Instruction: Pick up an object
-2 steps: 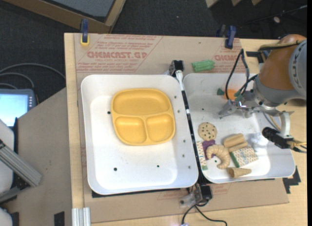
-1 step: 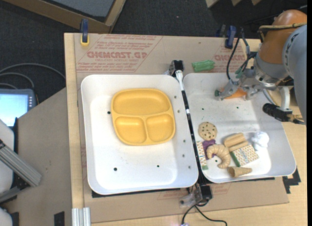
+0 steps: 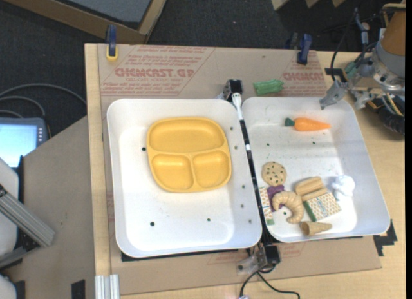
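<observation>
"Over by the right bin's [image 3: 360, 162] far corner, where was my end effector [image 3: 335, 95]?"

"It hung just past the rim. I could not tell its state."

"And the carrot [image 3: 308, 124]?"

"Inside that bin, near the far edge, just left of the end effector and a bit nearer me. It lay longways, left to right."

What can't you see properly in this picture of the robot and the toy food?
- Gripper: small and far off in the camera view; whether its fingers are open or shut cannot be told.
- Arm: cut off by the right edge.
- Purple toy: partly covered by the croissant.
- Green thing above the right bin: too blurry to name.
</observation>
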`<state>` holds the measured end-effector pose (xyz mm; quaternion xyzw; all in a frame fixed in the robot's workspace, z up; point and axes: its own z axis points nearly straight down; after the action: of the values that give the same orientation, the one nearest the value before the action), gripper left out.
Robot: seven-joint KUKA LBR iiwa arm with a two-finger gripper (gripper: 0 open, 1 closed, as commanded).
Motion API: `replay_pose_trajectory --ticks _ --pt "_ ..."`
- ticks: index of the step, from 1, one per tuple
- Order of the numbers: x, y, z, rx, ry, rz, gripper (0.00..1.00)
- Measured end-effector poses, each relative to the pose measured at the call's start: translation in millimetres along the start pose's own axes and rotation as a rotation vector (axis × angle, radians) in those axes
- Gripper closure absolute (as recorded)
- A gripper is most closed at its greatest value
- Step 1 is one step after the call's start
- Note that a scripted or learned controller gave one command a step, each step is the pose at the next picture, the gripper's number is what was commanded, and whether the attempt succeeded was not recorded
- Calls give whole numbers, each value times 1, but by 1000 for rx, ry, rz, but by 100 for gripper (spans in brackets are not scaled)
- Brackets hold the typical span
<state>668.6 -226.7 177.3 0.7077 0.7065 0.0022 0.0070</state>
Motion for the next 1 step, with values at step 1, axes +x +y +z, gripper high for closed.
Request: replay_pose_trajectory --ticks 1 --pt "31 -30 94 23 11 -3 0"
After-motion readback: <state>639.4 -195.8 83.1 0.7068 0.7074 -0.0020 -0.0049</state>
